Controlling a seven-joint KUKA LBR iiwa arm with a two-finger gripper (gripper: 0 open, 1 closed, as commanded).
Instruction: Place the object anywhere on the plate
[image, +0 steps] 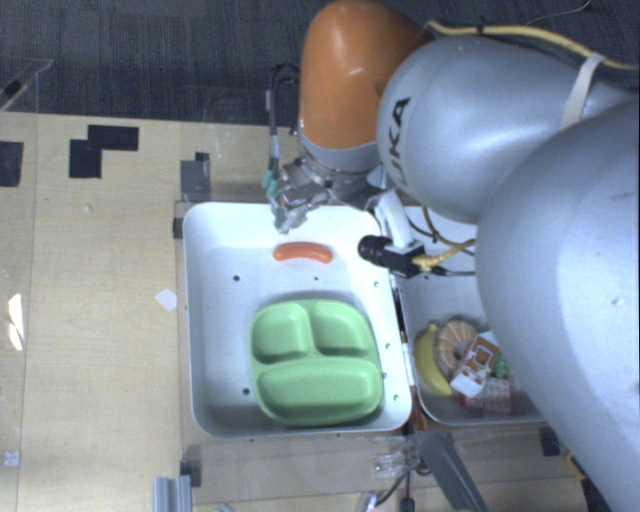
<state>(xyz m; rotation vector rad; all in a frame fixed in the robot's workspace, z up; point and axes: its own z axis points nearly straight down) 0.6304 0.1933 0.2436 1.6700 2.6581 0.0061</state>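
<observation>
An orange sausage-shaped object (302, 253) lies on the floor of the left white bin (215, 330), near its far wall. Just in front of it sits a green divided plate (315, 360) with three compartments, nothing on it. My gripper (289, 212) hangs right above the far end of the bin, just behind and slightly left of the orange object. Nothing shows between its fingers, and their state is unclear from this angle.
The right bin (432, 405) holds a banana (430, 362), a round pastry-like item (459, 341) and a packaged item (484, 380). The big grey arm covers most of the right side. A black cylinder part (385, 255) juts over the divider between the bins.
</observation>
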